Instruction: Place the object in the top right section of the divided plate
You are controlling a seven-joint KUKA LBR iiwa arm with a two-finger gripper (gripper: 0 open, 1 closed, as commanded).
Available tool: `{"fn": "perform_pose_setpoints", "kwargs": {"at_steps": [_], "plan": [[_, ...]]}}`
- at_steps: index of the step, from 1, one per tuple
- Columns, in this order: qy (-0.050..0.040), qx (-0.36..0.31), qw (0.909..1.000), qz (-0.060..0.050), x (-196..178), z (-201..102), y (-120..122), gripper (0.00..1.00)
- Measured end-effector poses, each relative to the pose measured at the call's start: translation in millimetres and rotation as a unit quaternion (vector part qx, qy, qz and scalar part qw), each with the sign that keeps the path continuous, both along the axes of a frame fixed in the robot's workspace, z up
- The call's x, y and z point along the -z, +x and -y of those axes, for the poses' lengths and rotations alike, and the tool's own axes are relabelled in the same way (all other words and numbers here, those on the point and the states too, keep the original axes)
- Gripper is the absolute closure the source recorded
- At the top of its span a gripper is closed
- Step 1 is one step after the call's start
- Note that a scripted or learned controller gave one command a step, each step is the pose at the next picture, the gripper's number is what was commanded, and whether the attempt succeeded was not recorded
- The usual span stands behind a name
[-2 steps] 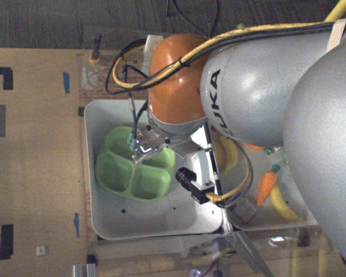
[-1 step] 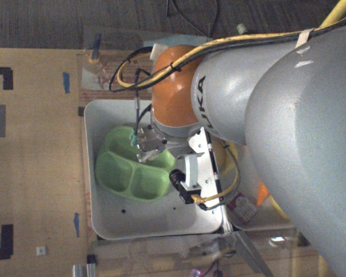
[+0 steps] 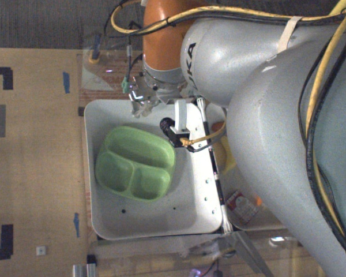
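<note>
Sitting in the left white bin (image 3: 104,212), the green divided plate (image 3: 136,163) is a rounded glossy tray with one long section and two smaller ones. At its one o'clock, just past the rim, hangs the hand (image 3: 139,101); how far open cannot be told. The object is not identifiable.

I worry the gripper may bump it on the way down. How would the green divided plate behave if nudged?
The green divided plate looks like thin moulded plastic, so it is probably light and stiff. It lies flat on the smooth floor of the white bin, so it would likely slide rather than tip. Its low, broad shape makes rolling unlikely.
</note>
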State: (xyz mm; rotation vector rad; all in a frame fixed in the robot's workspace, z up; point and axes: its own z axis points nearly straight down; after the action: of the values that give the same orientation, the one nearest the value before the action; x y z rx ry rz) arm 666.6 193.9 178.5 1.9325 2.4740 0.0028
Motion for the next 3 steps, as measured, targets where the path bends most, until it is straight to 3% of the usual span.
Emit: {"fn": "perform_pose_setpoints", "kwargs": {"at_steps": [1, 2, 3], "plan": [[0.0001, 0.101, 0.9949, 0.0, -110, -26, 0, 1.0], [0.0025, 0.191, 0.9816, 0.001, 79, -8, -53, 1.0], [0.0003, 0.239, 0.971, -0.001, 9, 56, -56, 1.0]]}}
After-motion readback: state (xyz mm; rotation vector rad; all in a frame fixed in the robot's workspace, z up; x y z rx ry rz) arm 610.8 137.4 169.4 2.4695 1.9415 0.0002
